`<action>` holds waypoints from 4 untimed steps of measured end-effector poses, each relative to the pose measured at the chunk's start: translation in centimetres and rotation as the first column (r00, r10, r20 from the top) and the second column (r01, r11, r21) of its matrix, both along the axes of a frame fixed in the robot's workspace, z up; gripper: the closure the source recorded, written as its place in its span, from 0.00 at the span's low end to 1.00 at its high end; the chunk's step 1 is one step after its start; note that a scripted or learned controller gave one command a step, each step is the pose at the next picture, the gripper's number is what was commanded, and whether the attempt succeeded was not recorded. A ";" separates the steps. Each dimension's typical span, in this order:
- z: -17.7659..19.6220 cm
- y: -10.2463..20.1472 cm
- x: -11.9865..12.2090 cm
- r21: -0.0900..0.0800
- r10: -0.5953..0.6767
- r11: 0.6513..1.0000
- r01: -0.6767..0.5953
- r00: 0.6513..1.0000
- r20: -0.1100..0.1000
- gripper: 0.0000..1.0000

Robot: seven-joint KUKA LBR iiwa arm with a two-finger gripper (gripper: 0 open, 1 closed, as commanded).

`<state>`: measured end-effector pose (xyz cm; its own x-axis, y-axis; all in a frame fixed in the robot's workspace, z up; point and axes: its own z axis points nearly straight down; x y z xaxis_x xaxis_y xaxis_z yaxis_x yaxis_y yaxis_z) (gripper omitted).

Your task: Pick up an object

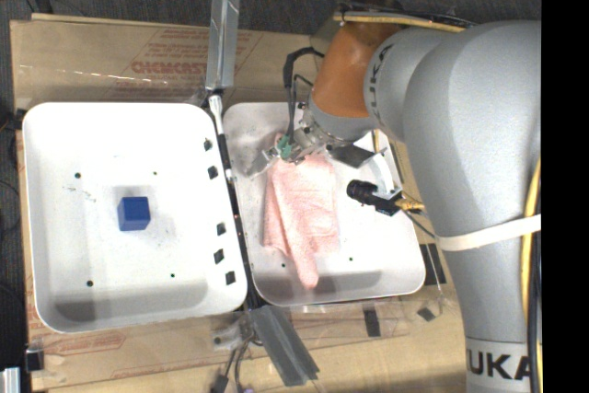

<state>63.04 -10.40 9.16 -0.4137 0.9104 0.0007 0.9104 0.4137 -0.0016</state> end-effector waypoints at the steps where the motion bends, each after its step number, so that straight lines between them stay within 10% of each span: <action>1: 0.0 0.3 -0.1 0.001 0.050 0.999 -0.050 0.999 -0.002 0.00; 2: 0.0 0.5 -9.3 0.001 0.026 1.000 -0.026 1.000 -0.002 0.00; 3: 8.1 -0.1 -12.1 0.000 -0.205 0.979 0.205 0.979 0.001 0.00; 4: -0.1 -1.0 -7.7 -0.001 -0.251 0.968 0.251 0.968 -0.001 0.00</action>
<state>55.36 -11.44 9.10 -0.1722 0.9851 0.0005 0.9850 0.1722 -0.0032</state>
